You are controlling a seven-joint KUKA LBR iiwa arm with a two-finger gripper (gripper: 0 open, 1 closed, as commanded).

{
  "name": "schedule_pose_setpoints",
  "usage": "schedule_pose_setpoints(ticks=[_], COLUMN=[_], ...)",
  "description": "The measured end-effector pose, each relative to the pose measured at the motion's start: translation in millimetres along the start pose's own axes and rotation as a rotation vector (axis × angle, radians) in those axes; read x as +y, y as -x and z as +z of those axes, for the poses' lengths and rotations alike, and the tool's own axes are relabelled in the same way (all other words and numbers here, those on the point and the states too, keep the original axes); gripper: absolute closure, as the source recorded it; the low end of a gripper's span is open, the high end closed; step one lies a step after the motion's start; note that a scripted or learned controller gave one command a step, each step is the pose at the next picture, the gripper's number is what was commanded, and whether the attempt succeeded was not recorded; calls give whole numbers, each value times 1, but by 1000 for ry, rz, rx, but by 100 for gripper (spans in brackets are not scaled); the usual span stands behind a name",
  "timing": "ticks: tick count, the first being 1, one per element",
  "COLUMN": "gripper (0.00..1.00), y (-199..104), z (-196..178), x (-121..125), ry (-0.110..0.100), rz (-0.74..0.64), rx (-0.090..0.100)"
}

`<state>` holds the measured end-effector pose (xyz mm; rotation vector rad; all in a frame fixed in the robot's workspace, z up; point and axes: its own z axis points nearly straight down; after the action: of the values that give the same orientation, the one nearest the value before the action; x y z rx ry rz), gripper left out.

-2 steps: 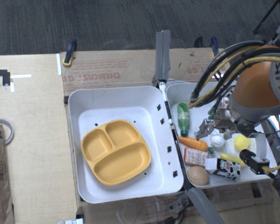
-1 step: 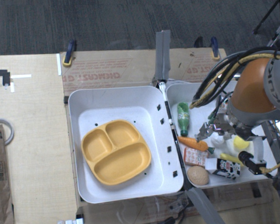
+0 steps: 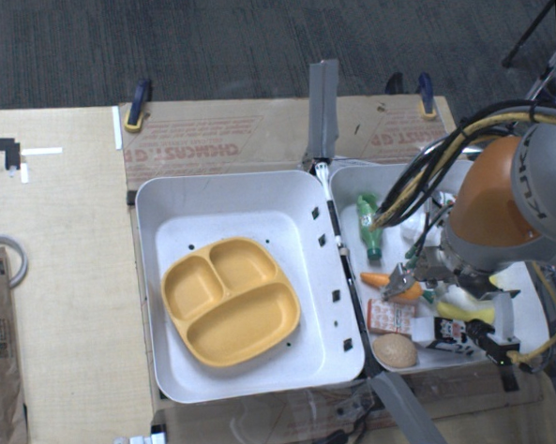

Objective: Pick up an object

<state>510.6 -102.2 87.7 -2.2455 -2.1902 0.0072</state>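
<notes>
My gripper [image 3: 401, 285] is low in the right bin [image 3: 349, 186], beneath the orange wrist band, right over an orange carrot-like piece [image 3: 379, 280]. A green bottle [image 3: 368, 224] lies behind it near the bin's left wall. In front lie a small red and white carton [image 3: 391, 316] and a tan round bread roll [image 3: 395, 351]. A yellow item [image 3: 458, 309] and a black and white packet [image 3: 451, 332] sit under the arm. The arm hides the rest of the bin.
The left bin [image 3: 159, 271] holds a yellow divided plate [image 3: 231, 300]. A grey divider bar [image 3: 323, 110] runs between the bins at the back. A brown paper bag [image 3: 0, 355] lies at the far left of the bench.
</notes>
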Motion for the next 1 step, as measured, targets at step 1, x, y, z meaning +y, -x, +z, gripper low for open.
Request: schedule_pose_setpoints(ticks=[1], gripper=[0], y=[-27], z=[-100], x=[-34], ry=[0], rz=[-190], rx=[-1])
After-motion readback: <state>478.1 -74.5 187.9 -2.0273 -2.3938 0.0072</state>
